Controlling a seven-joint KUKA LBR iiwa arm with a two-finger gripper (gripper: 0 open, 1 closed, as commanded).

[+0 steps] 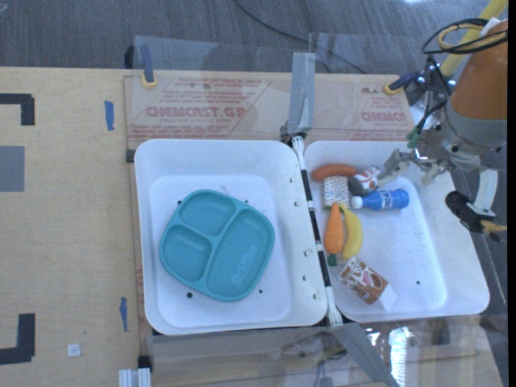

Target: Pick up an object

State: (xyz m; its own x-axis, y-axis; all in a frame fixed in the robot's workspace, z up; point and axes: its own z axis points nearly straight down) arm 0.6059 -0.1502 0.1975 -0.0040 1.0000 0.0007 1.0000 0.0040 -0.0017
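The right bin (427, 289) holds several items. An orange sausage (334, 170) lies at the back left beside a square waffle (336, 189) and a small red and white object (367, 181). A blue bottle (387, 200) lies on its side in front of them. An orange carrot (334, 229) and a yellow banana (352, 232) lie side by side mid-bin. A brown carton (364, 281) sits near the front. My gripper (410, 168) hangs over the back right of this bin, just above and behind the blue bottle, open with nothing between its fingers (394, 164).
The left bin (153, 176) holds a teal divided plate (218, 245). A grey divider post (301, 95) stands behind the seam between the bins. Cables (451, 43) loop around the arm at the upper right.
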